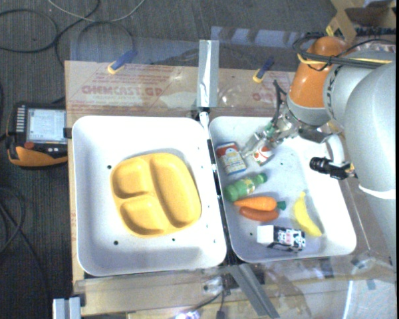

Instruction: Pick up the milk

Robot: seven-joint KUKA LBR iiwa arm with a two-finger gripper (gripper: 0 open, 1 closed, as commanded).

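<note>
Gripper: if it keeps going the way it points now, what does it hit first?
The gripper points down-left into the right bin. First in that line looks to be the milk carton, though a small red-and-white item sits right at its tip. Depth is unclear from above.

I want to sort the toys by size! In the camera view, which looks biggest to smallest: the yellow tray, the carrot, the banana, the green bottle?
1. Yellow divided plastic tray, by far.
2. Orange carrot, yellow banana and green bottle look too alike to rank.
</note>
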